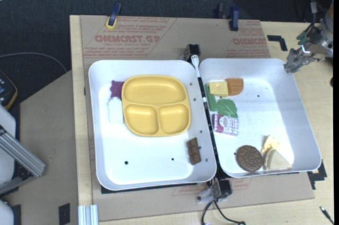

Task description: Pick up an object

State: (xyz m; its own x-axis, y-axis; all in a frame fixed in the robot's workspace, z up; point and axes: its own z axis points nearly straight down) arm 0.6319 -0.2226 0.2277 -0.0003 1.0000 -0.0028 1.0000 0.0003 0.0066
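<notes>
Objects for pickup lie in 2 white bins on the counter. The left bin holds a glossy yellow 3-compartment tray, long axis left to right, a purple item, a white bottle and a brown ridged bar lying front to back. The right bin holds a yellow block, an orange-brown piece, a green packet, a round brown cookie and pale wedges. The end effector hovers at the right bin's far right corner, nothing between its fingers; open or closed cannot be determined.
</notes>
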